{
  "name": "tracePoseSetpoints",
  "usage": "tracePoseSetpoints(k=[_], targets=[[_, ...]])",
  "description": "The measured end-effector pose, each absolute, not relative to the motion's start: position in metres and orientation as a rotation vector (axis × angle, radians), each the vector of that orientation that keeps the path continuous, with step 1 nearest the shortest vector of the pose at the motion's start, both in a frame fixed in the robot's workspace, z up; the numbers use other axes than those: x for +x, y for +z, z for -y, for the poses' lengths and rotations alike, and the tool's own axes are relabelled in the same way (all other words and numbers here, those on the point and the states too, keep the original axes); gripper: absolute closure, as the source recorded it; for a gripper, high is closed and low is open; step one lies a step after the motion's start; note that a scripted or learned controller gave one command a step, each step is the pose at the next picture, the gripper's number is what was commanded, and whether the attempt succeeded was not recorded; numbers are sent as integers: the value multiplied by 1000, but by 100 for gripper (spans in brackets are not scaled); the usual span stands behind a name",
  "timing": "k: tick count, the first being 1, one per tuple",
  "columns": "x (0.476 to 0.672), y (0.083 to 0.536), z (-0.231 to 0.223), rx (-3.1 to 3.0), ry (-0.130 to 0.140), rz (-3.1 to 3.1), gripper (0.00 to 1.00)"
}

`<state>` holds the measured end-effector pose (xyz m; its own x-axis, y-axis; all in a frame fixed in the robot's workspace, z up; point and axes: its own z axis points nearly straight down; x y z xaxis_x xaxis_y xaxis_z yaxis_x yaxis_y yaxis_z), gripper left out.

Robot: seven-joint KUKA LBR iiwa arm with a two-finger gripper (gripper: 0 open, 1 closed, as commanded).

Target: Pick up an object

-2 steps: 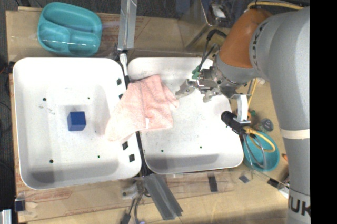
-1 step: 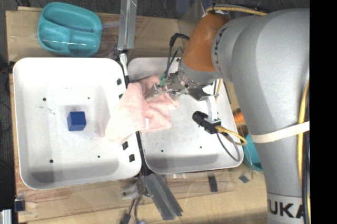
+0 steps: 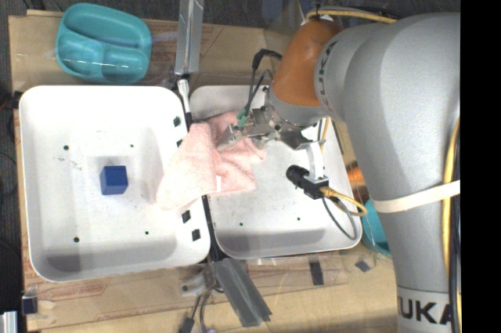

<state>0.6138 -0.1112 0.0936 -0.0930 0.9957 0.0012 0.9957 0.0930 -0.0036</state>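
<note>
A: From the camera view above the bench, where is the arm working?

B: Over the right bin [image 3: 313, 241]. The gripper [image 3: 235, 134] sits low at the upper edge of the pink cloth [image 3: 210, 165], which drapes across the divide between the two bins, part in each.

A: Is it holding the cloth?

B: I can't tell. The wrist and its cabling crowd that spot, so whether anything is caught there stays unclear.

A: Anything else to pick?

B: A blue cube [image 3: 114, 179] rests alone in the left bin [image 3: 47, 108], well apart from the arm. A teal tray [image 3: 103, 41] lies outside, behind that bin.

A: So which step is this?

B: The grasp attempt on the cloth, I'd judge. Next calls for a straight lift; if the fabric rises with it, the pick succeeds. The trailing part could drag over the rim.
</note>
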Motion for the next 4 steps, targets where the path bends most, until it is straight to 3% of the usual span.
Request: tracePoseSetpoints(k=[1,2,3,4], targets=[[623,94,106,-1780,-2,2593,0],[608,92,99,-1649,2,2671,0],[642,93,102,-1605,-1,2702,0],[659,95,96,-1194,-1,2912,0]])
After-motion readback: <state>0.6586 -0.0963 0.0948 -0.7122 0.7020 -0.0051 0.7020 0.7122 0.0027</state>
